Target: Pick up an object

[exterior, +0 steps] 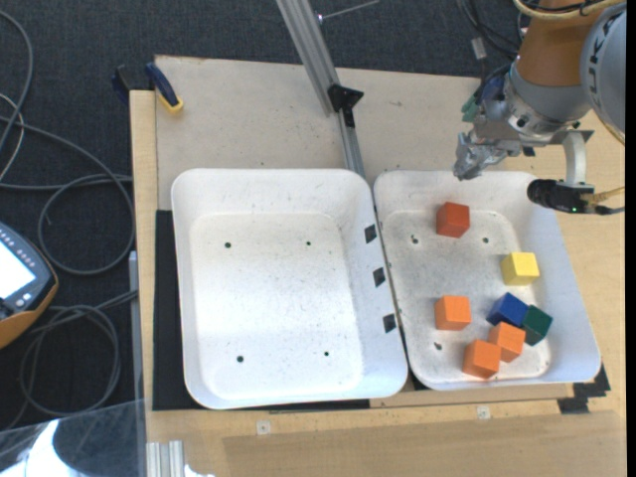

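- A robotics lab is showing here: a plywood bench [248,117] is sitting on dark carpet [60,48].
- Loose cables [45,197] are trailing beside it.

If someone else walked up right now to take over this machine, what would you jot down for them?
Gripper: hovering over the back rim of the right white bin, holding nothing that can be seen.
Things: all in the right bin: red-orange cube nearest the gripper, yellow cube, orange cube, and a front cluster of blue cube, green cube and two orange cubes.
Done: nothing picked yet.
Left: lower onto one cube, grasp it, lift.
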